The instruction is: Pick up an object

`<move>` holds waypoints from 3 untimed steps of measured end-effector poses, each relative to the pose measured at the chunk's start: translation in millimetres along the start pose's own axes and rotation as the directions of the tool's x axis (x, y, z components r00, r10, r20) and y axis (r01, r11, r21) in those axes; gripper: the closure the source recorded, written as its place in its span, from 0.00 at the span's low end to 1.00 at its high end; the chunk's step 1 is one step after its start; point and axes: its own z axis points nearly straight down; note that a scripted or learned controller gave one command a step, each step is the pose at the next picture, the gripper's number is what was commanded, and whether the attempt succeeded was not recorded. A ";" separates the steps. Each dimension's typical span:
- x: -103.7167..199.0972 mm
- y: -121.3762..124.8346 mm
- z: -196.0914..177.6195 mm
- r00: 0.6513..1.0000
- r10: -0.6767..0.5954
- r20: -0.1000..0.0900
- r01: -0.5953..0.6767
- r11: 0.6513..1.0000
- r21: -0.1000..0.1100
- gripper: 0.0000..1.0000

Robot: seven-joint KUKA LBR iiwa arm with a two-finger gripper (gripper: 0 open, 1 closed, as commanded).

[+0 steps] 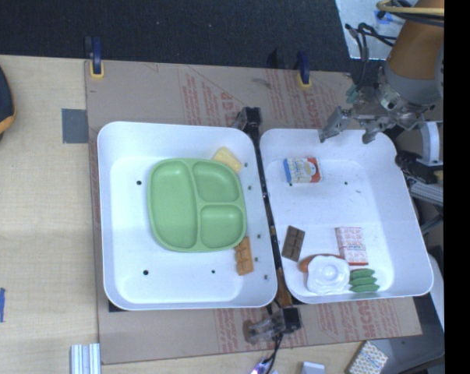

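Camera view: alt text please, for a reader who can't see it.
The arm's tool hovers open over the far edge of the right bin, holding nothing. That bin holds a small carton, a brown bar and other toy foods; the left bin holds a green divided plate.

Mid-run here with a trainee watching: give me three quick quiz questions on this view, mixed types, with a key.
1. True or false: the green plate lies in the right bin.
2. Multiple choice: the pincer is over the right bin's A) far edge B) near edge C) centre.
3. Fill in: the brown bar lies in the ___ bin.

Key:
1. False; it lies in the left bin.
2. A; its fingers are spread with nothing between them.
3. Right, near the wall that the two bins share.
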 end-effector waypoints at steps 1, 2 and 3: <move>27.4 -3.1 -0.4 1.000 0.005 -0.001 -0.005 1.000 0.014 0.00; 47.8 -3.3 16.0 1.000 0.004 0.001 -0.004 1.000 0.015 0.00; 25.2 -5.8 87.6 1.000 0.008 0.002 -0.008 1.000 0.020 0.00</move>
